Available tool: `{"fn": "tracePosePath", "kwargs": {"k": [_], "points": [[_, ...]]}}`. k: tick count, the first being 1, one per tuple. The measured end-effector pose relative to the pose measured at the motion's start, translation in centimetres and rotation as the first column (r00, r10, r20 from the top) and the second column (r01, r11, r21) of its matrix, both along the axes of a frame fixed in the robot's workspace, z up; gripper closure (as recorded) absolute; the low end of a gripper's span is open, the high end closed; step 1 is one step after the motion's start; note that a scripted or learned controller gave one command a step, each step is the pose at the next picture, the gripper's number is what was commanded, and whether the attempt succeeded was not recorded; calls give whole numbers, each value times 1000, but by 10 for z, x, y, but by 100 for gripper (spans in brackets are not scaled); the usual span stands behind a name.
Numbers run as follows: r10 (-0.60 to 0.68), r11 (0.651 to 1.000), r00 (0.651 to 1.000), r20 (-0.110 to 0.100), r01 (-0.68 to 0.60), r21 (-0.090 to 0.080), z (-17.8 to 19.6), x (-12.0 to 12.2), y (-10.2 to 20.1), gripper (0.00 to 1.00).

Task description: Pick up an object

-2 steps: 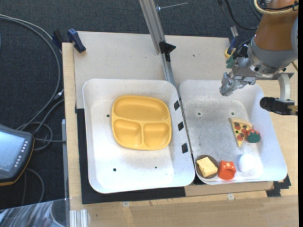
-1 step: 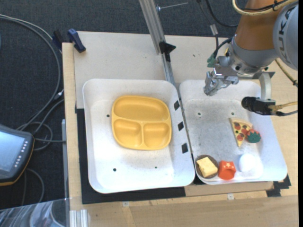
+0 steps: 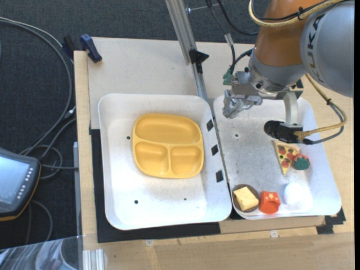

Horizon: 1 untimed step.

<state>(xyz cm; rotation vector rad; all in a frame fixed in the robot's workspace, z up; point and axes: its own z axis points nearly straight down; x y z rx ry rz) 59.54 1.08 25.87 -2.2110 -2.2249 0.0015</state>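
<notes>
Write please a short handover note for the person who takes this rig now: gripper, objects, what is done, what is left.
Gripper: above the far left part of the right bin, nothing seen between its fingers.
Right bin, near edge: cheese, red piece, white ball; pizza slice by the right wall.
Left bin: yellow tray.
Done: nothing picked yet.
Left: descend on one object, grip, lift.
</notes>
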Motion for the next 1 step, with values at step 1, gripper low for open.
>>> {"fn": "tracePosePath", "kwargs": {"k": [1], "points": [[1, 1000, 1000, -2, -1, 0, -17, 7, 58, 100]]}}
